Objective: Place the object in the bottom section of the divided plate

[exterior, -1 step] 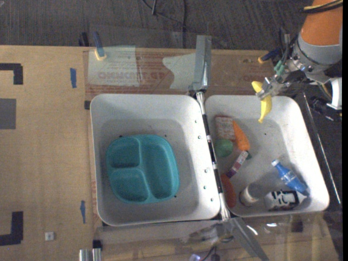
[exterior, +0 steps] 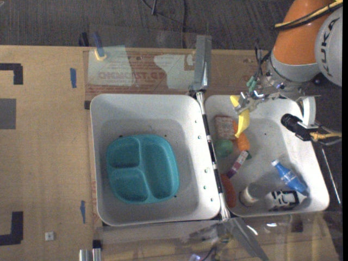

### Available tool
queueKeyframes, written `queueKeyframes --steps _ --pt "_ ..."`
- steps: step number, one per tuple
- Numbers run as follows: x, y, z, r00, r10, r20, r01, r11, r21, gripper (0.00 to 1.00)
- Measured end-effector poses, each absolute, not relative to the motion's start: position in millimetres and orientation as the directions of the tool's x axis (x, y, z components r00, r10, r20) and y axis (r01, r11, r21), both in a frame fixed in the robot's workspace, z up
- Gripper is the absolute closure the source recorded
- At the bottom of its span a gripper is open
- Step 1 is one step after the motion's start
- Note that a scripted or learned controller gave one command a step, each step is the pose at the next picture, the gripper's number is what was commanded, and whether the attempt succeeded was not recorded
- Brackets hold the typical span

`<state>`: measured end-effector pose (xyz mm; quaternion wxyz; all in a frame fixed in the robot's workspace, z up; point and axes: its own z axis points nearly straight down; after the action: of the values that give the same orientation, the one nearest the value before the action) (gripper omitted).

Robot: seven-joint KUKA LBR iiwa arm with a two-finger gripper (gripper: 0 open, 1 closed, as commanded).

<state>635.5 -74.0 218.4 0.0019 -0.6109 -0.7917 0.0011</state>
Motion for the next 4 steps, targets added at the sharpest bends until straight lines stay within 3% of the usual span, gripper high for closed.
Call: queueKeyframes --steps 1,3,4 --pt "614.6 -8 188 -0.231 0.973 0.002 0.973 0.231 -0.005 1.0" --pt "526.2 134 172 -0.588 0.809 0.004 0.809 0.588 -0.006 1.0" --pt "567.0 75 191 -0.575 0.818 0.0 0.818 0.575 -0.001 1.0"
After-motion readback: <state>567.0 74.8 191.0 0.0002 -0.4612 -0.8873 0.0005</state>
